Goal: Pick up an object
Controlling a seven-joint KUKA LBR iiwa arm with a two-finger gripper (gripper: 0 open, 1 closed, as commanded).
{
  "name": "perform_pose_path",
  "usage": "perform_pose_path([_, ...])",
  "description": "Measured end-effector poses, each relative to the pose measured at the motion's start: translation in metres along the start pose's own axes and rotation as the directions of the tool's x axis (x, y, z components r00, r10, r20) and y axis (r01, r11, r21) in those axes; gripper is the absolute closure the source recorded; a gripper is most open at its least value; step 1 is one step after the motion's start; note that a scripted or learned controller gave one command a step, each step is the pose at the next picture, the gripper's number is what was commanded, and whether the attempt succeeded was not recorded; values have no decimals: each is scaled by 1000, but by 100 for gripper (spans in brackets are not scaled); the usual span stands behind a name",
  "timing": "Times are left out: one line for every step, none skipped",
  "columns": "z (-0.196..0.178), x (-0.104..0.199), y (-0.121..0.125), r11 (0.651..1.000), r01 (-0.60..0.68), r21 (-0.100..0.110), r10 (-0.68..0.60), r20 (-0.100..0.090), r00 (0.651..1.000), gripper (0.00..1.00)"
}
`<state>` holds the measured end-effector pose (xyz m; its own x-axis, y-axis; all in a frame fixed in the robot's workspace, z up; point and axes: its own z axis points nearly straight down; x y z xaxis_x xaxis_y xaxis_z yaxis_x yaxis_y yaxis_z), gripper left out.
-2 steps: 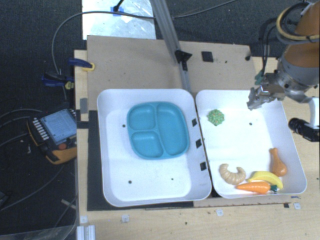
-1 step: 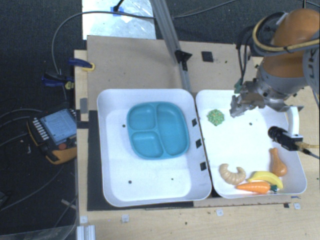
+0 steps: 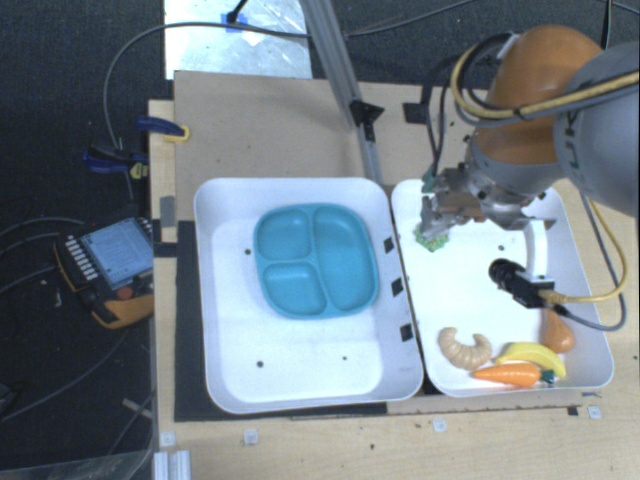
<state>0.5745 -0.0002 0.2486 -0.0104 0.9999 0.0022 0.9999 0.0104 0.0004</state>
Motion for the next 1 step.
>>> perform_pose_path([-3,56,-9,1000,1,0,-1,-1,1000,100])
